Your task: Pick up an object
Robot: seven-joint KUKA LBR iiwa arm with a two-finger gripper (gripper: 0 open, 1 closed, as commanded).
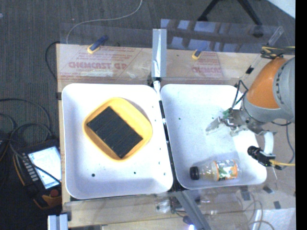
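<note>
Jaws spread and gripping nothing, the gripper (223, 122) hung over the right bin (192, 104). Below it a bottle (214, 171) lay on its side near that bin's front edge, well apart. Across in the left bin (76, 97) sat a yellow dish (118, 128).

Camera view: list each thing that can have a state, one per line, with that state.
Bottle: lying on its side in the right bin, near the front wall, dark cap pointing left.
Yellow dish: resting flat in the left bin, a dark square panel on top.
Gripper: over the right bin, apart from the bottle, fingers spread with nothing between them.
</note>
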